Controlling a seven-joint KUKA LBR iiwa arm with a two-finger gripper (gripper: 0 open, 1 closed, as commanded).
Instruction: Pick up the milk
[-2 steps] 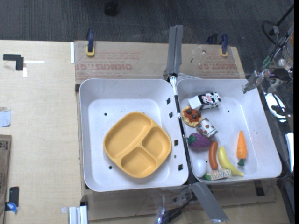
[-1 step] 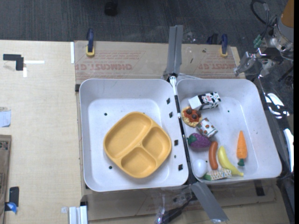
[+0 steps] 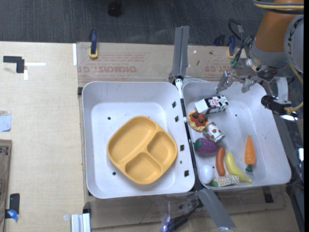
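Observation:
The milk [image 3: 216,104] is a small black-and-white cow-patterned carton lying on its side near the back of the right bin [image 3: 270,129]. My gripper [image 3: 234,84] hangs above the bin's back rim, up and to the right of the carton and apart from it. Its two fingers [image 3: 223,83] are spread, so it is open with nothing between them. The orange-banded wrist [image 3: 277,28] rises behind it at the upper right.
Just in front of the milk lie a pizza slice [image 3: 197,120] and a small patterned box [image 3: 214,132]. Further forward are purple grapes [image 3: 206,147], a sausage [image 3: 220,160], a banana [image 3: 235,167], a carrot [image 3: 249,151] and an egg [image 3: 206,173]. A yellow divided plate [image 3: 142,150] sits in the left bin [image 3: 96,129].

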